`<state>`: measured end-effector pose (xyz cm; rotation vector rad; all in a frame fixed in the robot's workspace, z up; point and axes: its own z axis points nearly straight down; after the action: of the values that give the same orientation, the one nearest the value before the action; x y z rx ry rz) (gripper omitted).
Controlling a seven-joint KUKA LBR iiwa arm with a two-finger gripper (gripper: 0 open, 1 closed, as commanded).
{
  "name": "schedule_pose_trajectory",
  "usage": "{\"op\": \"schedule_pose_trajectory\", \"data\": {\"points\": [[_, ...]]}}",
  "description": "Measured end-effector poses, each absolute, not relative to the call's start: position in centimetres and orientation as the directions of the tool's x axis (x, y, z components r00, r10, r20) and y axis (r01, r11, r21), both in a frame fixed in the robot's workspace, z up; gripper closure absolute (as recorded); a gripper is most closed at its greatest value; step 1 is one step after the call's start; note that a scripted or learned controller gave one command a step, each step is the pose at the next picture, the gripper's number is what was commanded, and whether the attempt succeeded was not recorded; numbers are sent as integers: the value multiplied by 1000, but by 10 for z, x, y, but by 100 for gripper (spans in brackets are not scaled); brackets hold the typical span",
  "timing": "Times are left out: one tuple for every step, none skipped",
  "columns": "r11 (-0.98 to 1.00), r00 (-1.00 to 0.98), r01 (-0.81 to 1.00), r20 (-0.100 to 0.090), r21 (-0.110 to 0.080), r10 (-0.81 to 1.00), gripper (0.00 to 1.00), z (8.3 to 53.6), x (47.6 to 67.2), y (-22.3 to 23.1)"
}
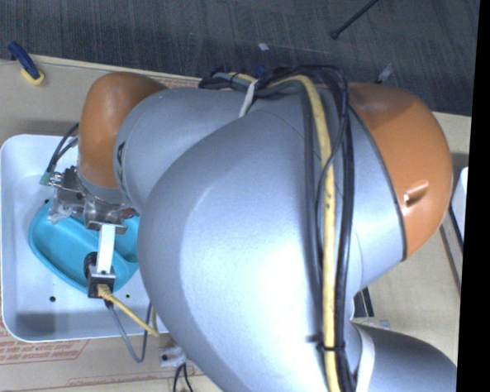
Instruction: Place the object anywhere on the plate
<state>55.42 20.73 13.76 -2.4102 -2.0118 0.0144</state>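
In the left bin (16,218), a blue plate (56,242) lies near the middle of the white floor, and the gripper (83,210) hangs directly over it. The big grey arm (258,250) covers most of the view, with its orange band (108,129) above the wrist, so the far half of the plate and the space under the wrist are hidden. Whether the hand is wide, narrow, or closed on something I cannot tell. The object to be placed I also cannot find; it may be under the wrist or behind the arm, but this is only a guess.

The plate looks like hard, smooth plastic with a shallow curved rim, so I judge it light and a little slippery; a small thing dropped from height could slide or bounce off it. A low, gentle release near the middle of the plate would be safer than one at the rim. The object itself is probably small and light, because it hides so easily, and a grasp across its narrow side would suit two fingers. A yellow cable (130,312) hangs from the wrist across the near edge of the bin and could catch something when the arm moves
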Motion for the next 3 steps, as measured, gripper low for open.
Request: {"op": "schedule_pose_trajectory", "data": {"points": [[-96,96,995,-2,-12,995,0,145,515,218],[64,-64,998,-2,-12,998,0,142,474,217],[71,-71,997,-5,-18,997,100,151,474,217]]}}
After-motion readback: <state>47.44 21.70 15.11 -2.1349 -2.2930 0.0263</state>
